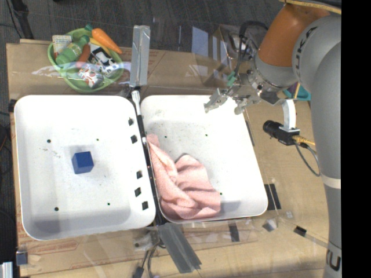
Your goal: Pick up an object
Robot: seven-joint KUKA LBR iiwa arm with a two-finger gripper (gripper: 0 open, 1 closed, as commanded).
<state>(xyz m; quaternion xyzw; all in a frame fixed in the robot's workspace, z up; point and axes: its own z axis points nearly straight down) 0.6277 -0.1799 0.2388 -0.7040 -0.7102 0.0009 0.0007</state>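
A blue cube rests in the left bin, left of its middle. A crumpled pink cloth lies in the right bin, along its left wall and near front. My gripper hangs above the far edge of the right bin, open, with nothing between its two fingers. It is well clear of the cloth and far from the cube.
A green bowl full of toy food and small items stands behind the left bin. A grey bar stands upright behind the divide between the bins. Cardboard and tape lie on the bench around the bins.
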